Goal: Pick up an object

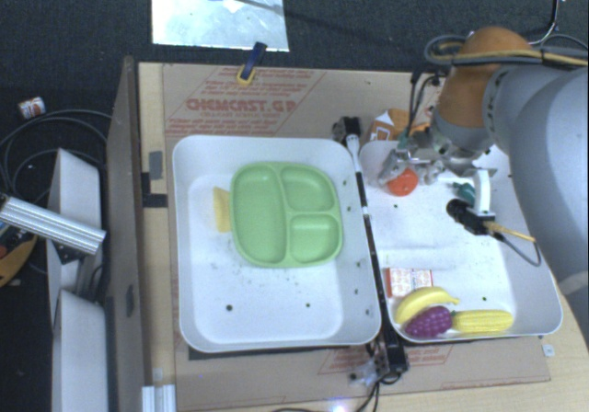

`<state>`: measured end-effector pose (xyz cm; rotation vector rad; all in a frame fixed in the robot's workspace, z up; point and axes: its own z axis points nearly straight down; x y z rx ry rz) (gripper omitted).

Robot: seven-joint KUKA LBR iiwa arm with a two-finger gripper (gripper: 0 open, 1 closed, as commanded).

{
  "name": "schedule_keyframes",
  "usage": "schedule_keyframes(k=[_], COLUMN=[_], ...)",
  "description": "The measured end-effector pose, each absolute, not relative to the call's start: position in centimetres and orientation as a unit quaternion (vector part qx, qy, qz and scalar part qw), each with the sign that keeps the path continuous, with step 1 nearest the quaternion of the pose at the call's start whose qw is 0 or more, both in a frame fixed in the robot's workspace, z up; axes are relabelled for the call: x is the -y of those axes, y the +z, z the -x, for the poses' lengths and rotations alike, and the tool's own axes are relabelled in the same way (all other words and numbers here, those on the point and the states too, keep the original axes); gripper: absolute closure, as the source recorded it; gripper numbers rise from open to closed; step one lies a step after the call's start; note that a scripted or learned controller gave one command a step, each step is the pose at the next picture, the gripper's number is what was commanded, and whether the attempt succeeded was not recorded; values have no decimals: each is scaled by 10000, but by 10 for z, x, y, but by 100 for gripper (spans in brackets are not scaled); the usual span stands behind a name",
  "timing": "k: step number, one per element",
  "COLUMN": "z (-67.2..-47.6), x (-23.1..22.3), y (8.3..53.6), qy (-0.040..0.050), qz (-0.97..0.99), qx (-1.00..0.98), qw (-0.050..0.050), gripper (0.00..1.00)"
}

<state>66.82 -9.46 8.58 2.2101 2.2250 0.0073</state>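
The gripper (411,165) hangs low in the right bin's (534,304) far left corner, over a small orange-red toy (402,184). Whether it grips the toy cannot be told. The toy looks light, smooth, rounded; grasp across its middle.

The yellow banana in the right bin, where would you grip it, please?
Probably across the middle of the banana, from straight above. It lies flat, its curved body narrow enough to span, while the purple grapes and corn cob crowd its lower side.
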Motion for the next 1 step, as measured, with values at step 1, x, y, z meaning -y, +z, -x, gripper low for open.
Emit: schedule_keyframes(k=[1], z=[-667], x=[95], y=[96], qy=[21], qz=[-7043], qx=[-7099], qw=[25], gripper=[100])
